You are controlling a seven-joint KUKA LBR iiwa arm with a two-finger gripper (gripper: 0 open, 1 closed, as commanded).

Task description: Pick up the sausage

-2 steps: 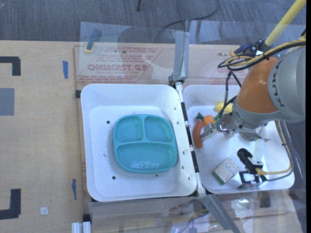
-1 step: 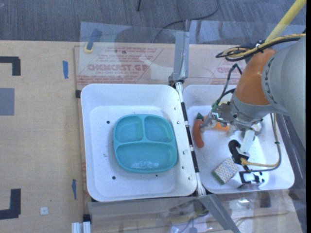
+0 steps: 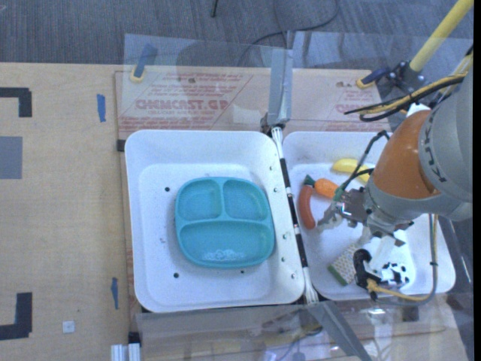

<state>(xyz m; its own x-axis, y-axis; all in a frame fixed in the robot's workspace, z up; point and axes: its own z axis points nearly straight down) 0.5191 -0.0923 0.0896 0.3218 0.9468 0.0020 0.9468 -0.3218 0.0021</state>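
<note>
In the right white bin (image 3: 443, 273), your claw (image 3: 334, 218) hovers just beside the reddish-orange sausage (image 3: 307, 206) for the grasp; its state you cannot tell.

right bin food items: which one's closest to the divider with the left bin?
The red-orange sausage, lying lengthwise beside the divider wall. The carrot sits further into the right bin, and the yellow banana further still.
</note>
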